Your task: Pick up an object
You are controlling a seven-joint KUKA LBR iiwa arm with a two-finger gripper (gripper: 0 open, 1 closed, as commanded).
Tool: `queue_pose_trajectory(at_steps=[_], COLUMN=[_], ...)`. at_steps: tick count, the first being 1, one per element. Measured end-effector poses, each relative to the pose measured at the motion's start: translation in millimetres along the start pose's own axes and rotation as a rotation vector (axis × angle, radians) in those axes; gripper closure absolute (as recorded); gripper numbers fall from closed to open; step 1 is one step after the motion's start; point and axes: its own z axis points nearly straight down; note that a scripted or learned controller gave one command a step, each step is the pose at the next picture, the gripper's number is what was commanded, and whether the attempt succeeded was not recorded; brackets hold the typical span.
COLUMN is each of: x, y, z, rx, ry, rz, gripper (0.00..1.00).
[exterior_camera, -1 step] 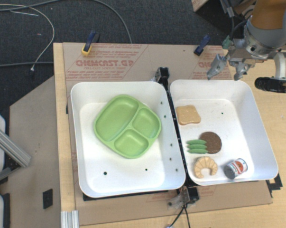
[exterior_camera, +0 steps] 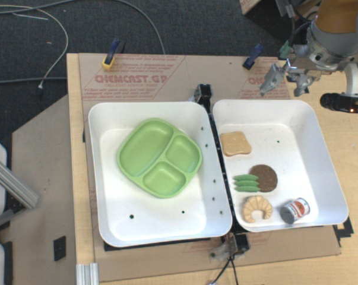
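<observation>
- We see the pincer [exterior_camera: 286, 80] at the upper right, hanging above the far rim of the right bin [exterior_camera: 321, 136], over the cardboard sheet [exterior_camera: 137, 73] that covers the bench.
- Its two fingers [exterior_camera: 272, 79] stand spread wide apart, and nothing sits between them.
- Above it we make out the grey wrist and the orange band of the arm [exterior_camera: 339, 10].
- In the right bin we count five things: a slice of toast [exterior_camera: 235, 143] near the left wall, a brown round patty [exterior_camera: 265, 177] towards the middle, green pea pods [exterior_camera: 246, 183] touching the patty's left side, a croissant [exterior_camera: 257, 208] just below them, and a small can [exterior_camera: 294, 211] lying on its side to the croissant's right.
- All five lie well apart from the pincer, in the bin's nearer half or along its left side.
- In the left bin [exterior_camera: 107, 218] we see a green divided plate [exterior_camera: 160, 157] with three compartments, turned at a slant and lying flat near the middle.
- Two blue clamps [exterior_camera: 112, 52] grip the cardboard's far edge, one at the left and one further right [exterior_camera: 253, 56].
- A black clip [exterior_camera: 203, 92] sits where the two bins meet at the far side.
</observation>
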Motion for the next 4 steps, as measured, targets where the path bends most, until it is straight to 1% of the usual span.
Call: queue_pose_trajectory(at_steps=[1, 3, 4], x=[-5, 5, 5], y=[-7, -21, -19], z=[57, 176, 161], rx=[0.004, 0.006, -0.002], ry=[0.001, 0.002, 0.001], rz=[0.001, 0.0, 0.001], gripper=[0.0, 0.0, 1.0])
